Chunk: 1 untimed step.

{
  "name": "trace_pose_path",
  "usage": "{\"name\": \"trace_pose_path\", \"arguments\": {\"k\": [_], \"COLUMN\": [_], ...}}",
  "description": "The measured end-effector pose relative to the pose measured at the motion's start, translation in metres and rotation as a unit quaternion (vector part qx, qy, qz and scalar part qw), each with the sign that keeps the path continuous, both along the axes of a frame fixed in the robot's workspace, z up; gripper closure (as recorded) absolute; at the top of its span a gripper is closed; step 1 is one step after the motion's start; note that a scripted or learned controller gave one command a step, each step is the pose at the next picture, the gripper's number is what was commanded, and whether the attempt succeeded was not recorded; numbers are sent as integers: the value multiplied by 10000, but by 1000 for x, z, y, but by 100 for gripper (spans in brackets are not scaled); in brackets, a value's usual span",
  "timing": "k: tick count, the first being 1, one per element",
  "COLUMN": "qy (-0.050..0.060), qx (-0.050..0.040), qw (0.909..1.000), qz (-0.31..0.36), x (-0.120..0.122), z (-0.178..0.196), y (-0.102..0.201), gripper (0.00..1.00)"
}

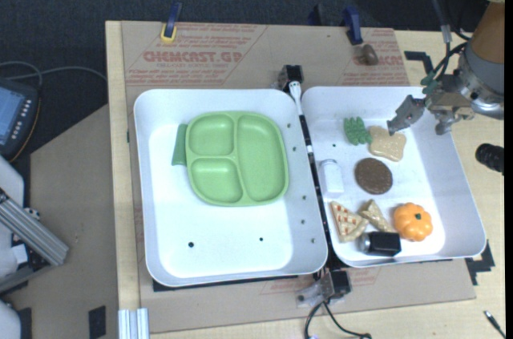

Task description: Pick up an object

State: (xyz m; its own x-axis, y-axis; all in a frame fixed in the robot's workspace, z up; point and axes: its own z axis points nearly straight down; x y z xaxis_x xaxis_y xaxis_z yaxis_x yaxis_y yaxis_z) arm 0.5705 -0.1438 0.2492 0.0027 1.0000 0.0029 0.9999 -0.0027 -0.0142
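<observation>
In the right bin [457, 161], just under the gripper [423, 115], lies the pale bread-slice toy [388, 145], the likeliest pick from where you stand. The fingers look spread apart with nothing between them, one tip close above the slice's upper right corner. Crowding it are the small green toy [355, 130] to its left and the brown round cookie [373, 175] just below. Farther down sit the waffle wedge [347, 220], the tan triangular piece [374, 214], the orange pumpkin [412, 221] and a black block [381, 243]; a white cylinder [330, 175] lies near the divider. The left bin [152, 193] carries the green divided plate [237, 158]. Watch for this: the slice lies flat, so a descent off its centre may only nudge it against the cookie, and your fingers could close on air.
</observation>
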Motion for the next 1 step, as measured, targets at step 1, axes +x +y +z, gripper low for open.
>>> {"name": "trace_pose_path", "arguments": {"k": [1], "qy": [-66], "qx": [-11], "qw": [10000], "qz": [14], "x": [2], "z": [7], "y": [0], "gripper": [0]}}
